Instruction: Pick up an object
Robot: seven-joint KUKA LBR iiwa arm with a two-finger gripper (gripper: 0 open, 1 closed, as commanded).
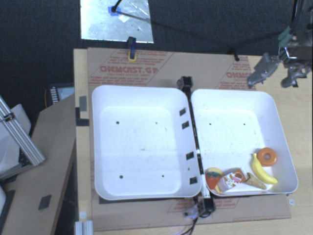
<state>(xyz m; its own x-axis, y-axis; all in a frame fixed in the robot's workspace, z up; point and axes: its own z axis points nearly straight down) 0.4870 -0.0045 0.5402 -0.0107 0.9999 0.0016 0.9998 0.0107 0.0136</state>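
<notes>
In the right bin [230,102], several small objects sit bunched in the near right corner. A yellow banana [262,171] lies beside an orange ring [267,156]. Along the near wall are a red-orange round fruit [213,178], a white and red packet [233,179] and a small brown cone-shaped piece [255,182]. My gripper [272,78] hangs above the bench just beyond the right bin's far right corner, well away from the objects. Its fingers stand open with nothing between them.
The left bin [98,131] lies beside the right one, with a black hinge strip [191,131] between them. A shiny metal sheet [116,13] and a yellow clamp [132,50] are at the back. An aluminium rail [19,136] leans at the left.
</notes>
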